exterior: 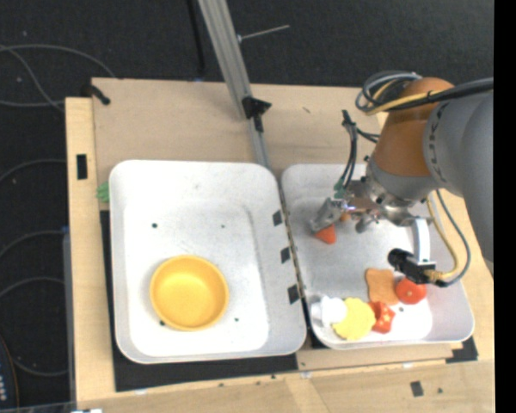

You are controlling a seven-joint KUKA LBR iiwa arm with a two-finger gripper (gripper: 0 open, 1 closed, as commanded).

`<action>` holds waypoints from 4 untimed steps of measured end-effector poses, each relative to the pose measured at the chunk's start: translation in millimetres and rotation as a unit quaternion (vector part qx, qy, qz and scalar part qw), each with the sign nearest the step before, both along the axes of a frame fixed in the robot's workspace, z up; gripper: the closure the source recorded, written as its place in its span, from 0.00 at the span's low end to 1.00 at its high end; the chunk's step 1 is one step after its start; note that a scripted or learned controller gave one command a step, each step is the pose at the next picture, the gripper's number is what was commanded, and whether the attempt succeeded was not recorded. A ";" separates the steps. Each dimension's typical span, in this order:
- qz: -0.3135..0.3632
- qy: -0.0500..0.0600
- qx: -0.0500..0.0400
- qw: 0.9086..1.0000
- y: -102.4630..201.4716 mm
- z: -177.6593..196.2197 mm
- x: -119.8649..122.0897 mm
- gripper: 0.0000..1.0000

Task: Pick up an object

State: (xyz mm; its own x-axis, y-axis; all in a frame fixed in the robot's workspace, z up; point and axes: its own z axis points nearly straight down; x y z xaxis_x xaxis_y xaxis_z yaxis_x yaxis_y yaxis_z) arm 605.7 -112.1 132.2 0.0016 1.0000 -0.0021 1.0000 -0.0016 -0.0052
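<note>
**Two bins, one small orange-red piece at the gripper**

Left bin point(138, 188): shallow, white, rounded corners, speckled with a few dark dots. Holds a single yellow bowl point(189, 292), upright, sitting toward the near left part of the floor, well apart from the walls.

Right bin point(314, 188): same shallow white form, pressed up against the left one along a shared edge fitted with small dark clips. Crowded in the near corner with a cluster of small things: a white lump point(331, 309), a yellow piece point(356, 319) touching it, a small red piece point(383, 317) just beside that, a flat orange piece point(379, 283) behind, and a round red object point(410, 291) at the right end of the group.

Reaching in from the right, grey with an orange band, the arm point(408, 140) hangs over the far half of the right bin. Gripper point(334, 218) low over the bin floor, with a small orange-red piece point(327, 235) directly at its tip, well apart from the cluster. Fingers too blurred and dark to tell how far apart, or whether closed on the piece.

No readable brand, label or writing anywhere.
</note>
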 end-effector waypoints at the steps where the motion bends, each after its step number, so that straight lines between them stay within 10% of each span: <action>1: -0.001 -0.003 0.000 1.000 -1.5 -31.3 0.2 0.00; 2: -0.004 -0.005 0.001 1.000 -2.2 -20.0 1.1 1.00; 4: 0.002 -0.003 0.000 1.000 -8.1 99.1 3.1 1.00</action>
